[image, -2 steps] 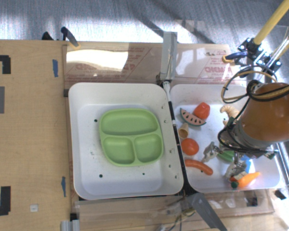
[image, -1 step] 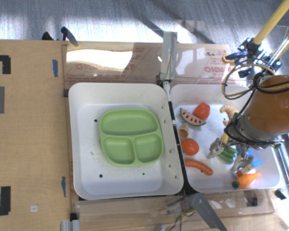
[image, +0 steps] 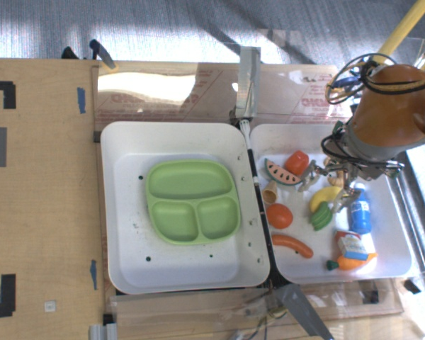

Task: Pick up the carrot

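In the camera view the long orange carrot (image: 292, 244) lies at the near left of the right white bin (image: 397, 261), apart from the metal claw (image: 335, 181). The claw hangs over the yellow banana (image: 324, 197), its wrist hiding the tips, so I cannot tell their spread.

Bright, even overhead light; glare on rear cardboard (image: 149, 87); soft shadows
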{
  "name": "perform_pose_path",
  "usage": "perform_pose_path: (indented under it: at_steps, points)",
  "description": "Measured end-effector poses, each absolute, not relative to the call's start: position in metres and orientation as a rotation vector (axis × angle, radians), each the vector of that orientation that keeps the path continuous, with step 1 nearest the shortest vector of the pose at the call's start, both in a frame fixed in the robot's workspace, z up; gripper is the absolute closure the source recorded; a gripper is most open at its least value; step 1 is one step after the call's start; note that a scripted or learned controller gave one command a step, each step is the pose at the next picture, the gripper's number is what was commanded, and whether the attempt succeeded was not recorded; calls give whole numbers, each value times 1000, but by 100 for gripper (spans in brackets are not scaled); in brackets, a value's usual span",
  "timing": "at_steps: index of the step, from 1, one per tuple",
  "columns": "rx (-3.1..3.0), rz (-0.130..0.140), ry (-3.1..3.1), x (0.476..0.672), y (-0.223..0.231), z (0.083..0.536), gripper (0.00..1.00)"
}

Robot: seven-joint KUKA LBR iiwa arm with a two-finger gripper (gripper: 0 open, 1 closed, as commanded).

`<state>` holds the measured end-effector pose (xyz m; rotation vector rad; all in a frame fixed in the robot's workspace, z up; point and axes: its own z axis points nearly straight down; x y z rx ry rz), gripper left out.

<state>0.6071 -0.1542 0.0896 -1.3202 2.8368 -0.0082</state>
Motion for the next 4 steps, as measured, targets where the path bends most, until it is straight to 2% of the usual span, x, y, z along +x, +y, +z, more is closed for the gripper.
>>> perform_pose_path:
  at_steps: [1, 2, 3, 4]
  points:
    - [-1169, -8, 2904, 547, -126, 91, 0]
    - [-1225, -11, 2875, 517, -126, 91, 0]
    - [-1129, -13, 2917, 530, -100, 91, 0]
    - [-1633, 1, 2683, 485, -106, 103, 0]
